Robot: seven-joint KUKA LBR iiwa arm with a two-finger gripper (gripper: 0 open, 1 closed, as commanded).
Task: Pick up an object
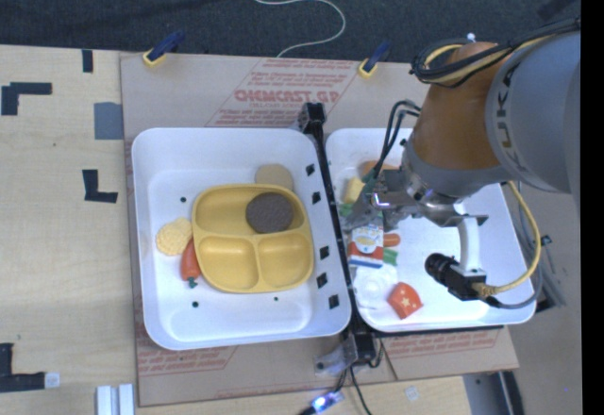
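Here, the loose objects lie in the right bin (514, 257): a small carton (367, 240) near its nine o'clock wall, a yellow piece (353, 189) toward ten o'clock, a red piece (404, 300) at six o'clock. The gripper (377, 199) hangs over the yellow piece and carton; whether it has anything cannot be told. In the left bin (156, 309), a yellow divided tray (226, 262) carries a brown disc (270, 211) at one o'clock, with a carrot (190, 261) and waffle (174, 237) at its nine o'clock.

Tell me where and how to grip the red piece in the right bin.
Grip the red piece across its narrower width, coming straight down from above. It lies flat near the right bin's front wall, apart from the other items, so its sides look free.
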